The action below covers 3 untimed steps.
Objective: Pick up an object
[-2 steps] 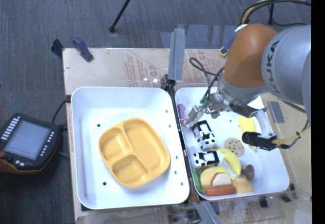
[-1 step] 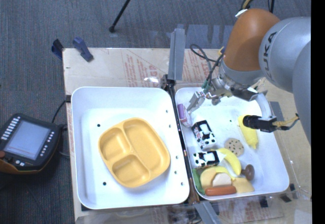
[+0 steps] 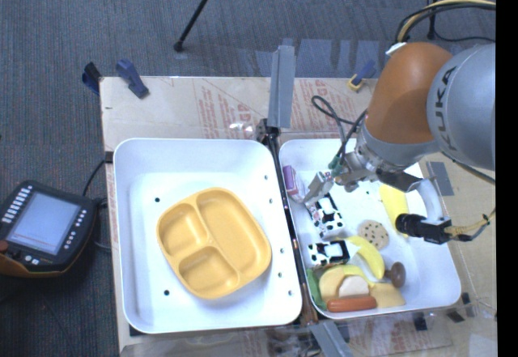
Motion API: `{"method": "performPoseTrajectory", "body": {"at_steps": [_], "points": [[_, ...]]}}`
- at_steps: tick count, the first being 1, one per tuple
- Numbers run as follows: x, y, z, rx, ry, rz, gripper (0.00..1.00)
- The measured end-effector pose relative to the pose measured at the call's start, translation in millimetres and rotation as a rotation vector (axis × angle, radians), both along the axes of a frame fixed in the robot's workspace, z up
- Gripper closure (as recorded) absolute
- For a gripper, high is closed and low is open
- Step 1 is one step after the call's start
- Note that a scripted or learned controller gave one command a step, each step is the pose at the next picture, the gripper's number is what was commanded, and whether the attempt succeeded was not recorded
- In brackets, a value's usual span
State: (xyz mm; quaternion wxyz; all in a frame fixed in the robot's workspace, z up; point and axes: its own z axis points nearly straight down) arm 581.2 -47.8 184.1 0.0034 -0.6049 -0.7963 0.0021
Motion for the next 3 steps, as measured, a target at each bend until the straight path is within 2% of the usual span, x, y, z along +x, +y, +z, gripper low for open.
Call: {"method": "performPoseTrajectory", "body": {"at_steps": [1, 2, 3], "points": [[9.5, 9.7, 0.0, 0.0, -0.001, 0.057, 0.0], [49.4, 10.6, 0.0, 0.0, -0.002, 0.117, 0.0], [-3.9, -43.4, -100.5, 0.001, 0.001, 0.099, 0.0]]}}
